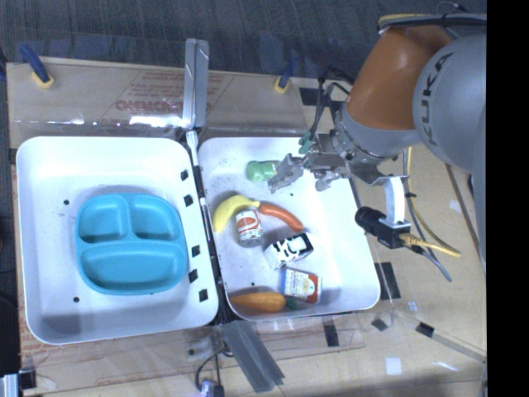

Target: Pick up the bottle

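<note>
At frame centre the tool (304, 172) hangs with fingers apart over the right bin (355, 246), beside a green object (262, 170); a blue tray (130, 242) fills the left bin (41, 222).

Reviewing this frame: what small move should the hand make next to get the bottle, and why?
Probably a short shift leftward in the view, then down: the hand hangs just beside what looks like the green bottle at the right bin's far end, not over it.
</note>
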`<action>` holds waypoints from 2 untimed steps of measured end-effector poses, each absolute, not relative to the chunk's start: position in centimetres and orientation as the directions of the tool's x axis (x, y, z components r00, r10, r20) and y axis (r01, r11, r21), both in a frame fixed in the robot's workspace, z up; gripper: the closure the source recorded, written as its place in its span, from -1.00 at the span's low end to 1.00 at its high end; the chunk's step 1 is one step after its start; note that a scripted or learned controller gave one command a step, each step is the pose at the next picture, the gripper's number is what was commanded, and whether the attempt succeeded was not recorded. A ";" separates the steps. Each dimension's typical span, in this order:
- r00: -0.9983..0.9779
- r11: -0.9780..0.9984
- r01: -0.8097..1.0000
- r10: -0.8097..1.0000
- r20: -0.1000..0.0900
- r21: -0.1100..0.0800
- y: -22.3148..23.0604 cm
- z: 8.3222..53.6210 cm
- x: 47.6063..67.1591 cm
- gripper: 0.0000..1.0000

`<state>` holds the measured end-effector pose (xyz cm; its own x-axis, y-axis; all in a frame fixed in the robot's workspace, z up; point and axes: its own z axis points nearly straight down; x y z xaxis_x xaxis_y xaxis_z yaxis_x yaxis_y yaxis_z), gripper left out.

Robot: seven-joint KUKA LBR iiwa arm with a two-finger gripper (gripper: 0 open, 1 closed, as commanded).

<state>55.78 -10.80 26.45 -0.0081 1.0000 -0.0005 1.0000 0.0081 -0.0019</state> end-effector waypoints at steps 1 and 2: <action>-0.263 0.263 0.965 0.965 -0.002 0.001 -8.5 20.3 62.6 -1.00; -0.348 0.348 0.937 0.938 -0.008 0.016 -11.9 11.0 66.3 -1.00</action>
